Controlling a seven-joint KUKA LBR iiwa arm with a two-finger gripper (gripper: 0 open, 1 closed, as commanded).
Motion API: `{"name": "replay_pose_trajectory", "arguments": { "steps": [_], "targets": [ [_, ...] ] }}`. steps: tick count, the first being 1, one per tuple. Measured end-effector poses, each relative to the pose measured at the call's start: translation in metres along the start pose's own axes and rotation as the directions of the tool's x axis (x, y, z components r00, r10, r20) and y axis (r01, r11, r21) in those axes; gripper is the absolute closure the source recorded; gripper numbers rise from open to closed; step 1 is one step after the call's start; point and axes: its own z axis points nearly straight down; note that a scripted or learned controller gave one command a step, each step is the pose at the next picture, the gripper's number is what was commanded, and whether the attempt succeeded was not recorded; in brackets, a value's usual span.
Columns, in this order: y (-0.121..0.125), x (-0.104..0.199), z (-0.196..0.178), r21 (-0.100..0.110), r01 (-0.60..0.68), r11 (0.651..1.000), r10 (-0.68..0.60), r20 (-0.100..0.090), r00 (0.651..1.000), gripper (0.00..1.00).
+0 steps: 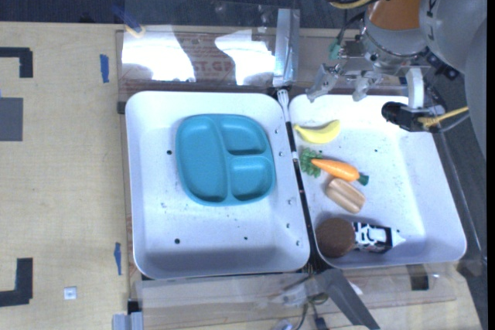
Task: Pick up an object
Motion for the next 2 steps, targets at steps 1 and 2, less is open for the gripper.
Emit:
{"name": "replay_pose_trajectory", "arguments": {
  "steps": [1, 2],
  "targets": [
    [-0.101, -0.1, 0.029, 0.003, 0.079, 0.997, -0.079, 0.002, 0.997, 0.0],
    [-0.107, -0.138, -0.059, -0.007, 0.069, 0.998, -0.069, 0.004, 0.998, 0.0]
  ]
}}
